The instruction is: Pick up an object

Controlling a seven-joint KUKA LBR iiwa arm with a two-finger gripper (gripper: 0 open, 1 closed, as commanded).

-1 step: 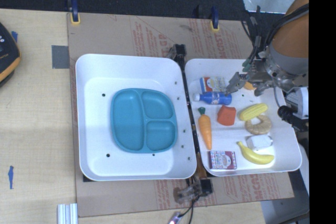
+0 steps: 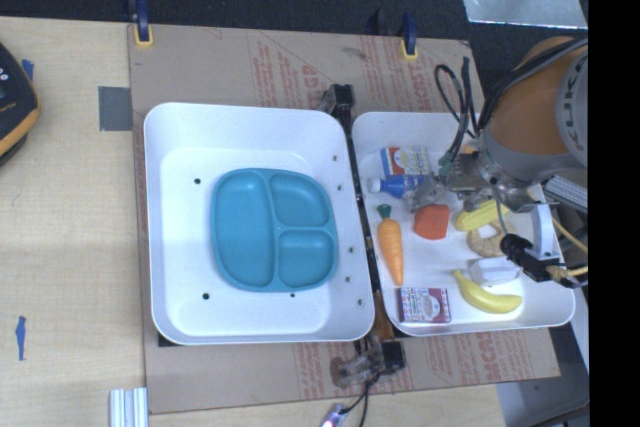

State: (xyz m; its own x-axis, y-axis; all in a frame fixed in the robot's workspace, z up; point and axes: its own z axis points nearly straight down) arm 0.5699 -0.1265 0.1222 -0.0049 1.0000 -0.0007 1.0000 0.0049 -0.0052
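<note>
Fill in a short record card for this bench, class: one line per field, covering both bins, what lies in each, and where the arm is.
left bin: holds a blue divided plate
right bin: holds a carrot, two bananas, a red block, a small carton, a blue bottle, a pink packet
arm: over the right bin, reaching in from the right
gripper: low, near the red block and bottle; grasp unclear
</note>
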